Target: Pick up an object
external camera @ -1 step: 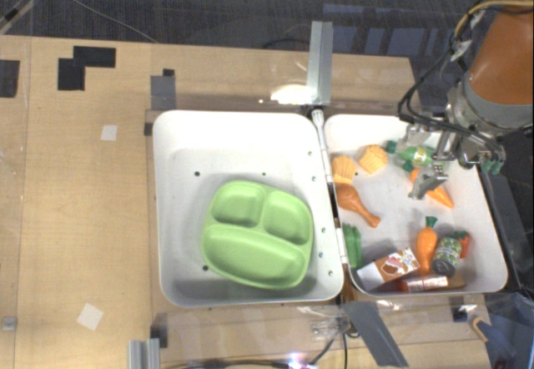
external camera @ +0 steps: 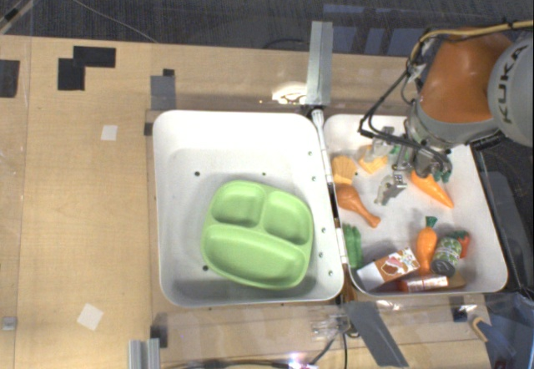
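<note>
Hovering gripper in right bin, fingers slightly parted, holding nothing; chicken drumstick just left, apart.

The grey arm comes in from the right, with its orange band above the wrist. The gripper points down, and its jaws are a little apart, holding nothing.

The end effector hangs over the right bin, seemingly just beside the chicken drumstick.
</note>
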`<state>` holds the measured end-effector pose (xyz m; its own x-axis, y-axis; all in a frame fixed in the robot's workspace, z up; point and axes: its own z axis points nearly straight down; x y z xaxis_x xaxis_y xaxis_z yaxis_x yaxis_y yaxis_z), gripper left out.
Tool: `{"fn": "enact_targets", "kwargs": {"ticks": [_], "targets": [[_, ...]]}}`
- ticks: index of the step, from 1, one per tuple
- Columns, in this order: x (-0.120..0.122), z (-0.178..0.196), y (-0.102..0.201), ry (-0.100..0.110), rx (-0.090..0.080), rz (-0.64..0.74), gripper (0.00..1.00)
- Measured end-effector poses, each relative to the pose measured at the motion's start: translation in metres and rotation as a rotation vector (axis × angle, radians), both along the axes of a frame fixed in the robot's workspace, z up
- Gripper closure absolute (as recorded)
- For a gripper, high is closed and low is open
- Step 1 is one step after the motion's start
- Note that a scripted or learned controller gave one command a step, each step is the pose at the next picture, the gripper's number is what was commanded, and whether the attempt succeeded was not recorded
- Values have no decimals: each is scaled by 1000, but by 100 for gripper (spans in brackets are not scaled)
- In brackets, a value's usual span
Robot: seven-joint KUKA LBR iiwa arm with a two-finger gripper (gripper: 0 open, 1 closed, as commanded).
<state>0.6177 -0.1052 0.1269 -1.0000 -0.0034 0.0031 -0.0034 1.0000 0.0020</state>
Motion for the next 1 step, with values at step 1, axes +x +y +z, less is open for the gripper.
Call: {"fn": "enact_targets", "kwargs": {"ticks": [1], "targets": [[-30,-37,-28,-19,-4,-5,0]]}}
